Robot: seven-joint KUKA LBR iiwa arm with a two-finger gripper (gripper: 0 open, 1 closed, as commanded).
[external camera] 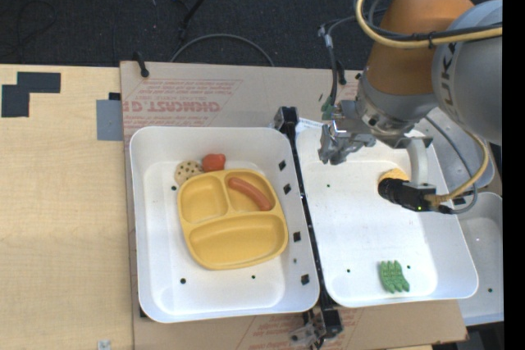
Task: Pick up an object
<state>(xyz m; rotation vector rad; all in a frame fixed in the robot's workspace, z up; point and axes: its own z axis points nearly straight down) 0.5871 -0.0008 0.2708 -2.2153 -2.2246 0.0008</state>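
Note:
My gripper hangs over the far left corner of the right bin, with nothing seen in it. A small green ridged object lies near that bin's front right corner. A yellow object sits at its right side, partly hidden behind a black piece of the arm's gear. In the left bin a yellow divided plate carries a sausage. A cookie and a red round object lie just behind the plate.
The grey arm with its orange band looms over the right bin's far side. A black divider runs between the two bins. Cardboard lies under the bins and a wooden bench stretches to the left.

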